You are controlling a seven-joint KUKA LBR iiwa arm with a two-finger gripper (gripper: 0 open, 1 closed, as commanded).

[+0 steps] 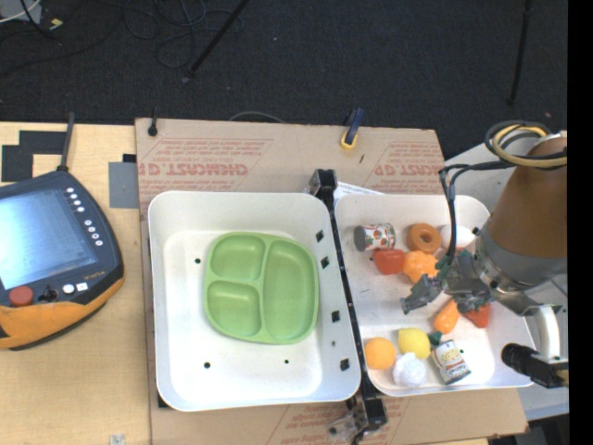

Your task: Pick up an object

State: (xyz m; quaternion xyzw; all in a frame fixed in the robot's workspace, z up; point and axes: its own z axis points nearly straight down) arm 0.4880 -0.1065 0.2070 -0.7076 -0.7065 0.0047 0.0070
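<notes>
My gripper (441, 297) hangs low over the middle of the right bin (482, 213), and its dark fingers (417, 298) stand open with nothing between them. Just below it lie an orange carrot-shaped piece (447, 318) and a small red piece (478, 317). An orange toy (419, 265) and a red toy (389, 261) sit just up and to the left of it. Further back stand a small can (375, 237) and a brown donut (424, 237). At the bin's front lie an orange ball (380, 351), a yellow lemon (414, 342), a white ball (409, 370) and a labelled little jar (451, 361).
The left bin (176, 248) holds a green divided plate (261, 287). A teach pendant (51, 248) lies on the bench at the far left. The arm's brown body (533, 216) covers the right bin's far right side. A black divider (335, 286) separates the bins.
</notes>
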